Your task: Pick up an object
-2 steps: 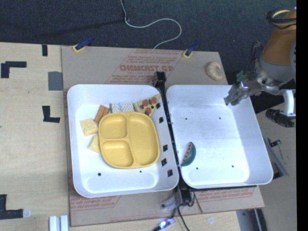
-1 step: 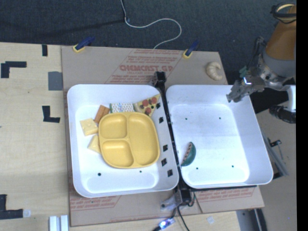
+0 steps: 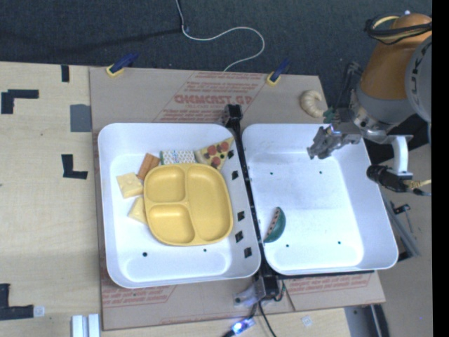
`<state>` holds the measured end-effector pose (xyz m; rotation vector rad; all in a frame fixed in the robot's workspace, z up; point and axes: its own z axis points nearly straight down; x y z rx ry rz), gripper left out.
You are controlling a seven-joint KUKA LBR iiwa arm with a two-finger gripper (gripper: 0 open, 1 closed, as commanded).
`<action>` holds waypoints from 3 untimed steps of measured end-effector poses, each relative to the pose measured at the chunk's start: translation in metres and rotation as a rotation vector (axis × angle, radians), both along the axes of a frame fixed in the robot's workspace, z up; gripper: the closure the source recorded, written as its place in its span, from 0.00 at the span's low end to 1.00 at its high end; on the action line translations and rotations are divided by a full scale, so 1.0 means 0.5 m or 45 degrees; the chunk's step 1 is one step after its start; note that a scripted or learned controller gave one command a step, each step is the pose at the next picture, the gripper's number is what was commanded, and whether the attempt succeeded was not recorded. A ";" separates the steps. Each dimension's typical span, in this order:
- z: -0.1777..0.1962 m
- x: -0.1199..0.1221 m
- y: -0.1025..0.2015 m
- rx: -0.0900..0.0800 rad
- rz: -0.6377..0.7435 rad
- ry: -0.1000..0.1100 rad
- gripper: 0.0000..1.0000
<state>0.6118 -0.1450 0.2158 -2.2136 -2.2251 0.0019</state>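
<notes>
Two white bins sit side by side. The left bin (image 3: 112, 188) holds a yellow divided plate (image 3: 188, 203). The right bin (image 3: 365, 223) holds a green slice (image 3: 274, 225) near its left wall, long axis near-upright in view. The gripper (image 3: 321, 146) hovers far from it, carrying nothing; its opening cannot be told.

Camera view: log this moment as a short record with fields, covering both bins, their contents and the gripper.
left bin: holds a yellow divided plate lying over several flat pieces
flat pieces: tan squares at the plate's left, patterned ones along its top edge
right bin: holds one small green curved object near its left wall
gripper: over the right bin's upper right part, apart from the green object
</notes>
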 end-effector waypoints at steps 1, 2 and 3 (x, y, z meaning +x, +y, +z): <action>0.000 -0.033 0.116 0.001 0.001 0.000 1.00; 0.000 -0.069 0.207 -0.001 -0.001 0.001 1.00; 0.004 -0.140 0.260 -0.001 -0.004 0.002 1.00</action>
